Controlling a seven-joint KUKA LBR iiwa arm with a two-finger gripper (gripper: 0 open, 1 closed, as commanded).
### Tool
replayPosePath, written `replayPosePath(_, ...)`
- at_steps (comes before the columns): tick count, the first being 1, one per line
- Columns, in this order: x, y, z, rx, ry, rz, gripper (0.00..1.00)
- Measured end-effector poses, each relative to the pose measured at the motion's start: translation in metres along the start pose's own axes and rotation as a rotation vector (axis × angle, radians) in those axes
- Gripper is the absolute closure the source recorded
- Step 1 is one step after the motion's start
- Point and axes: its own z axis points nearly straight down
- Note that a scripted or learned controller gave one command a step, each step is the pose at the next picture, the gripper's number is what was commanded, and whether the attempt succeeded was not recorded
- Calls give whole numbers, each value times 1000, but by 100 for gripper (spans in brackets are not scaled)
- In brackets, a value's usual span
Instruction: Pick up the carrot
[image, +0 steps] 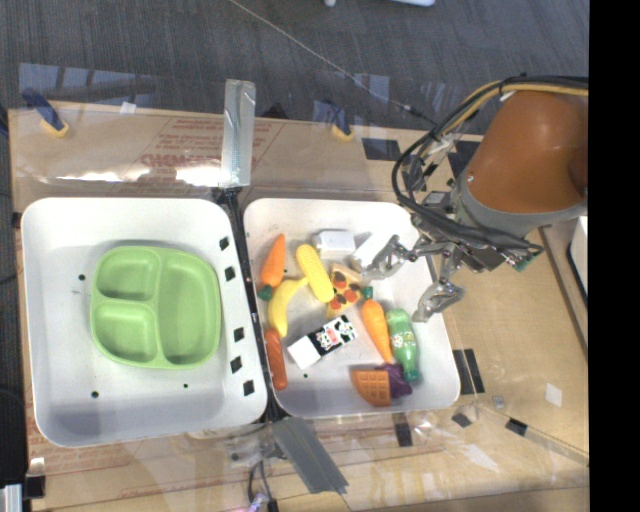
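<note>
The arm (525, 150) comes in from the right, its orange band above the wrist, and its gripper (412, 278) hangs over the right side of the right bin (300, 215). The 2 fingers (385, 257) are spread apart, one reaching toward the bin's middle and the other lying nearer the bin's right wall, with nothing between them.

The carrot (376, 330) lies in the right bin, right of centre, slanting from upper left to lower right. It sits just beside a green bottle (403, 343) on its right side and is near the lower finger, though whether that finger touches anything cannot be told from above. Left of the carrot is a black and white carton (325, 342), lying tilted. Below the carrot are a waffle (371, 386) and a purple piece (398, 380) close to the bin's front wall.

Farther left in the same bin lie a corn cob (313, 272), a banana (283, 303), an orange piece (273, 261) near the left wall and a red-orange sausage shape (275, 358) along that wall. A white block (334, 241) sits near the back wall, and a small pile of mixed-colour bits (346, 290) lies between the corn cob and the carrot.

The left bin (60, 215) holds a green tray (157, 305) with 3 compartments. Both bins rest side by side on the table (520, 400).
</note>
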Motion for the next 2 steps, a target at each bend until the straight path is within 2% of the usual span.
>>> replayPosePath(1, 2, -4, 152, -15, 6, 99, 0)
replayPosePath(2, 36, -14, 168, -4, 1, -103, 0)
